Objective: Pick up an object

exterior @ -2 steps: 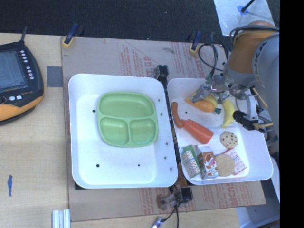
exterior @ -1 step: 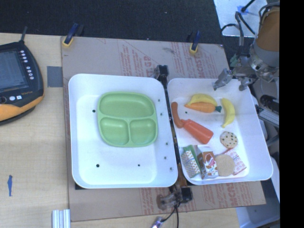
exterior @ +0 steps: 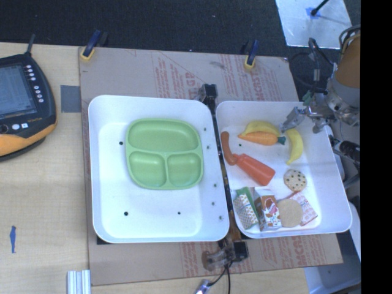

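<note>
Gripper (exterior: pixel 293 120) hovers upper right, finger state impossible to tell; best bet: drop straight over the banana (exterior: pixel 295 146), straddling its curve.

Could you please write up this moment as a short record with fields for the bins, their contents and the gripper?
left bin: holds a green divided plate
right bin: carrot, banana, cookie, orange-red bottle, packets at the near edge
gripper: over the right bin's far right part, near the banana, holding nothing visible
bench left: teach pendant
</note>
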`<action>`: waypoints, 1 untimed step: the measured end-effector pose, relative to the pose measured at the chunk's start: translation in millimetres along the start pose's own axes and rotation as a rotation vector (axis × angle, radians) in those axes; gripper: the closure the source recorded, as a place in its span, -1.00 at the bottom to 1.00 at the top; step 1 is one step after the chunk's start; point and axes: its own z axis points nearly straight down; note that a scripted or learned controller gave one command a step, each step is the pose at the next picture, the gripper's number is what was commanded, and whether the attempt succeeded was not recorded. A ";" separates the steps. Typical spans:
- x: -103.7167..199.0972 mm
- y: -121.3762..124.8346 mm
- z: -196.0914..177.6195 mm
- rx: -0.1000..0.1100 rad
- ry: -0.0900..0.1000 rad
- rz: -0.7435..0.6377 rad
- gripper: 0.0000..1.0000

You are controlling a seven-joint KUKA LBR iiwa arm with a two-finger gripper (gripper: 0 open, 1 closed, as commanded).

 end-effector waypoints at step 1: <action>1.2 18.6 60.0 0.004 0.001 -0.003 -1.00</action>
